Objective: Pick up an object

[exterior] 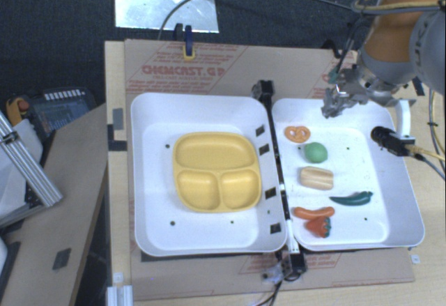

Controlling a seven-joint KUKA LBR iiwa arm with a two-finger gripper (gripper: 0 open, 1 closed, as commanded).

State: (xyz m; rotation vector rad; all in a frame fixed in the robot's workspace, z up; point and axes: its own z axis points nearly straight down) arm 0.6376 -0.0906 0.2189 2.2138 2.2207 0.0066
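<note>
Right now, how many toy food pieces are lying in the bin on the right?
6, in a loose column: pretzel at the top, green ball, bread roll, green pepper to its right, sausage, red piece lowest.

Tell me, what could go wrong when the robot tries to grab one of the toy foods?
The toys sit close together in the right bin. The bread roll lies just below the green ball, so the gripper might bump one while reaching for the other. The ball could roll away. The pretzel and green chili look flat and thin, so they might slip free.
</note>
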